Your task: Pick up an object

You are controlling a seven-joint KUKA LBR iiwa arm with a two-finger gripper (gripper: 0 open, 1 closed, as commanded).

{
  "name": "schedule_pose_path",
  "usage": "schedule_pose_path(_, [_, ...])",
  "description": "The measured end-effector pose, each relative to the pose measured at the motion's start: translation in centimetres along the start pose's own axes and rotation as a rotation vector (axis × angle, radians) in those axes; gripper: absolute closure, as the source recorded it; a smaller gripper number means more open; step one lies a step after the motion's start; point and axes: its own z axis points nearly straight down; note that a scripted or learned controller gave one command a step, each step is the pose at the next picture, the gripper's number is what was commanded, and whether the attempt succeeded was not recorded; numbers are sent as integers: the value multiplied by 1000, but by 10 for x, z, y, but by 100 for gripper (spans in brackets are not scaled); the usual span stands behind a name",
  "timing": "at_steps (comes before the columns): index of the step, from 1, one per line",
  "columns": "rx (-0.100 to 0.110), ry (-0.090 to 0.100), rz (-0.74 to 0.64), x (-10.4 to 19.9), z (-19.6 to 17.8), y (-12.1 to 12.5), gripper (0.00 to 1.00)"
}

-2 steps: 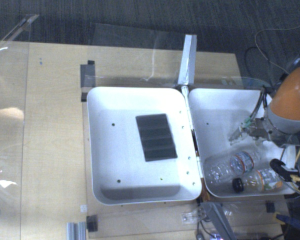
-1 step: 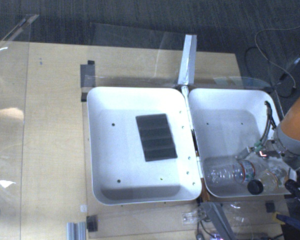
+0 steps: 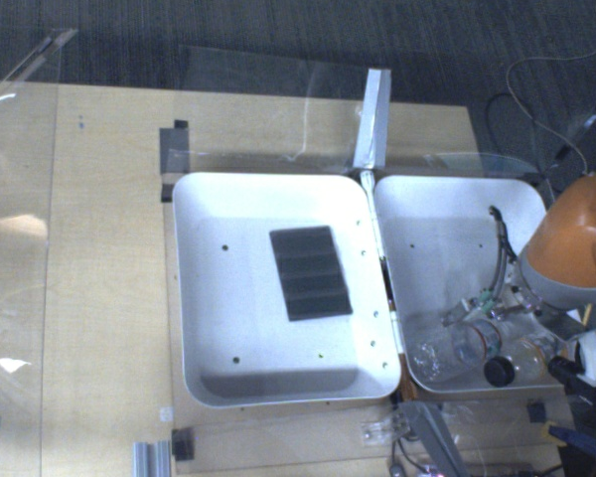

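Low over the right bin (image 3: 447, 217), near its front edge, the arm (image 3: 574, 241) reaches in from the right with its wrist bent down toward the bin floor. I cannot tell how the jaws stand. They are lost among wires and glare, so whether they are spread or pressed together is not visible, and nothing is plainly pinched between them. A clear thing (image 3: 429, 358) seems to lie just beside them, toward the bin's front left corner, but its outline is too faint to name. The one plain candidate, a dark ribbed slab (image 3: 311, 272), lies flat in the middle of the left bin (image 3: 209, 266), well apart from the arm. I judge two risks. A grasp at the clear thing could slide off its slick surface or close on air. The slab looks too flat and wide to grip easily.
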Motion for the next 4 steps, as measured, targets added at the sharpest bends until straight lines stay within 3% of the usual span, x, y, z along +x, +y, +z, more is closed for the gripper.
schedule_pose_path(1, [2,4,21,42,0,32,0])
schedule_pose_path(2, [5,5,123,35,2,86,0])
schedule_pose_path(3, [14,7,166,54,-94,126,0])
schedule_pose_path(4, [17,8,179,63,-9,35,0])
